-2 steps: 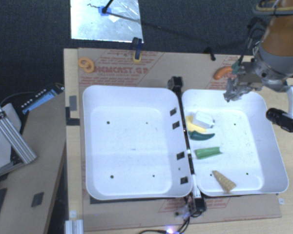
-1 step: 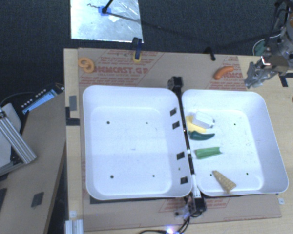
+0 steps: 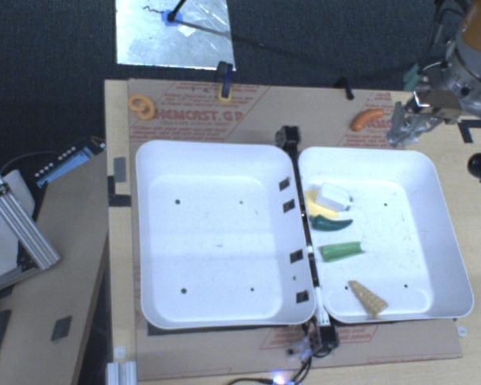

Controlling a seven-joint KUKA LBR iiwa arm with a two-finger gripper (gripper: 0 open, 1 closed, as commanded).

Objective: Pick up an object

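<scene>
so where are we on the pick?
Nothing looks done yet. The end effector sits above the right bin's far rim, with nothing visibly in it. The green pieces, the white block and the tan cone all lie in the bin. Left: descend, grasp, lift.

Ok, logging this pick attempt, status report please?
Gripper up at right bin's far edge, holding nothing visible. Objects clustered along that bin's left wall: white block, green pieces, tan cone. Orange piece outside on the bench.
</scene>
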